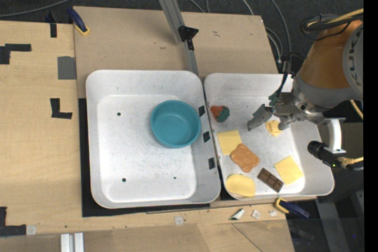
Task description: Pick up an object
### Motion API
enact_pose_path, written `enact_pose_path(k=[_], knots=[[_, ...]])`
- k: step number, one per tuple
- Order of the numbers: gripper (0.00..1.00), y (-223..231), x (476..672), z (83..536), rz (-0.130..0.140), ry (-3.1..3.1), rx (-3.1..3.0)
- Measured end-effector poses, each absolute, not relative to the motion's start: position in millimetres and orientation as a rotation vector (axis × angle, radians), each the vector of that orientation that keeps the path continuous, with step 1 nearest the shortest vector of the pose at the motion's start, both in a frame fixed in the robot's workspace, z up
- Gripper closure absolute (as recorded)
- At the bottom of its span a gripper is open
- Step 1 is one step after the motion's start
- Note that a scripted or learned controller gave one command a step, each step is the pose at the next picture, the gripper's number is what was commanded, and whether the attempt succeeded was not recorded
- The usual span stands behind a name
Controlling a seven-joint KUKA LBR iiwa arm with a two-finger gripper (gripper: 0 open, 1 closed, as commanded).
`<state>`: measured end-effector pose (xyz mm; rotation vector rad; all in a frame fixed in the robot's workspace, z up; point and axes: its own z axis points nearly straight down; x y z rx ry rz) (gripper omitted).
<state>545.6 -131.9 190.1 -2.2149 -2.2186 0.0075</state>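
Plywood covers the bench, with dark floor and loose cables beyond it at twelve o'clock. On it we see two shallow white bins side by side. We find the left bin holding a teal bowl, upright, near the bin's inner wall.

We find the small things scattered in the right bin. From that bin's centre, a red and green piece lies at about ten o'clock, a pale yellow square at about eight, and an orange, waffle-like piece just below it, touching or nearly so. A rounded yellow piece sits at seven o'clock near the front wall, a dark brown bar beside it, and another yellow block at five o'clock.

We see the arm enter from three o'clock, and the gripper hangs low over the bin's upper right part. Its two dark fingers look spread apart — one points toward eight o'clock, the other lies closer to the wrist. A small yellow piece lies just at the gripper's six o'clock, between or under the fingers; we cannot tell whether they touch it. Nothing we see is clearly pinched or lifted. The pale yellow square is at the gripper's eight o'clock, well apart.
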Motion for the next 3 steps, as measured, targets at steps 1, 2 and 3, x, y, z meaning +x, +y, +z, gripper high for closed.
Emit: enact_pose_path(k=[1, 2, 3], knots=[[0.00, -129, 541.8, 146, 0.007, -2.220, -2.216], [0.00, -128, 540.0, 92, 0.008, -2.218, -2.216], [1.00, -128, 541.0, 104, 0.004, -2.221, -2.215]])
